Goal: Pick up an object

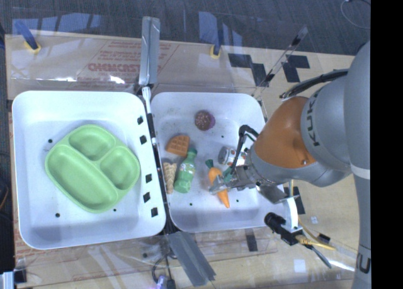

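My gripper (221, 181) is low in the right bin (252, 108), near its front right part. It sits right over an orange carrot (223, 198), whose tip pokes out below it and whose other end (215, 172) shows just above. A small silver can (225, 154) lies just behind the gripper. To the left lie a green bottle (185, 174), a beige cone-like piece (169, 176) and an orange waffle-like piece (178, 145). A maroon round thing (203, 119) rests toward the back of the bin.
The left bin (31, 218) holds a green divided plate (92, 167). A ridge with black clips (149, 162) separates the two bins. The arm's orange band (283, 140) hangs over the right bin's right wall.
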{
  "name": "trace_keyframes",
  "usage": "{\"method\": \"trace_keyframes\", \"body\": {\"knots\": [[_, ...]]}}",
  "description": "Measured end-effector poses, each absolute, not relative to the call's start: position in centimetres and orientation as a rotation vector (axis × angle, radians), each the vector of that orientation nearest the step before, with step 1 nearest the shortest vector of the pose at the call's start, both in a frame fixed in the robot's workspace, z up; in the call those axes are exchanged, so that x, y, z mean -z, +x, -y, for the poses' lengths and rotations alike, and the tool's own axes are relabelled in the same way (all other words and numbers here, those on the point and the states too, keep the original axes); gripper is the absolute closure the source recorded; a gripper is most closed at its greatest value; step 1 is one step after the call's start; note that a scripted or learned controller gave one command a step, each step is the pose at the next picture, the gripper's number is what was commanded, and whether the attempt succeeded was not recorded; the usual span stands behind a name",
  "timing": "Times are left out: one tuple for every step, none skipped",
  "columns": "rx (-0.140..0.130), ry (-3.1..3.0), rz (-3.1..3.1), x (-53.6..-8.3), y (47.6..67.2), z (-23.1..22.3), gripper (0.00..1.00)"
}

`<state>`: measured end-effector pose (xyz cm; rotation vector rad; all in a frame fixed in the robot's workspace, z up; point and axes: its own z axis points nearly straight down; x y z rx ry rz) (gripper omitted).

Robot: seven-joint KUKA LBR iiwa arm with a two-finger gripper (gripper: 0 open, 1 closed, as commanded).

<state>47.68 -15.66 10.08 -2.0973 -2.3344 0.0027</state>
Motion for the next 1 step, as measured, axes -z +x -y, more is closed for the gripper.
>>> {"method": "trace_keyframes", "body": {"knots": [[-0.002,-2.409,2.013,-19.16,56.3,7.9,1.0]]}}
